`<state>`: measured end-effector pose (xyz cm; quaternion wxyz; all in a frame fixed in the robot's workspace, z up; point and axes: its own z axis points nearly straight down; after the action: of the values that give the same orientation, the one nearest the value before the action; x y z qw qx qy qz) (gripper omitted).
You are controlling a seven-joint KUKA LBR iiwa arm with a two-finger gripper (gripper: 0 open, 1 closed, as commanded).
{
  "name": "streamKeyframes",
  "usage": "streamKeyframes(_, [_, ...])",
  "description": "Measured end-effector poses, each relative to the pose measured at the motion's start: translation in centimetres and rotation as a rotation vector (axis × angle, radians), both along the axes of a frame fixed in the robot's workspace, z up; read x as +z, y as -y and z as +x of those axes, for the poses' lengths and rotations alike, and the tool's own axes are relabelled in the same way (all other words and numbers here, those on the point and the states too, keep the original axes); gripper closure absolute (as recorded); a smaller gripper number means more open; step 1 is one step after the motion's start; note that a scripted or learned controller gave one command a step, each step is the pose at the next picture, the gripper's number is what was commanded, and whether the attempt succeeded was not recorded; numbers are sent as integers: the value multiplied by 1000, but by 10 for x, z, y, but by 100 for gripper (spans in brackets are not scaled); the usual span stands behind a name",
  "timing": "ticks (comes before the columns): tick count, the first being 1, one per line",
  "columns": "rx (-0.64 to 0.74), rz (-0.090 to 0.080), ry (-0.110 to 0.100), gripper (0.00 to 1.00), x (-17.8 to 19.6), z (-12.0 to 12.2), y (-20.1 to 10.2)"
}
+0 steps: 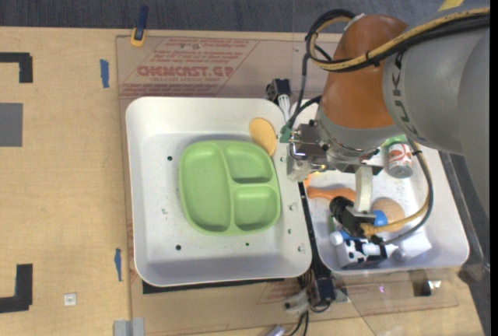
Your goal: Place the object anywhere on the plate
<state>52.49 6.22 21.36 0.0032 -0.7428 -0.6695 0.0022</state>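
One green plate point(226, 187) in the left bin point(148, 171); one claw point(299, 149), grip indiscernible.

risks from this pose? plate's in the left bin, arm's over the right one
1. The right bin is crowded: can, orange piece, tan egg-shaped object and black-and-white toy lie close together, so a grasp may catch two things or nudge them apart.
2. The yellow-orange object sits just off the green plate, on the left bin's wall; an arm sweep across could knock it.
3. Cables loop low over the right bin and might snag items.
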Motion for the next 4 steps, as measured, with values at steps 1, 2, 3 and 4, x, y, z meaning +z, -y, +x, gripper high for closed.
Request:
streamKeyframes(1, [-237, -1, 8, 100, 17, -20, -54])
streamKeyframes(2, [-235, -2, 9, 100, 26, -19, -54])
streamKeyframes(3, [188, -1, 1, 100, 21, -31, -120])
streamKeyframes(4, [250, 0, 18, 100, 185, 37, -133])
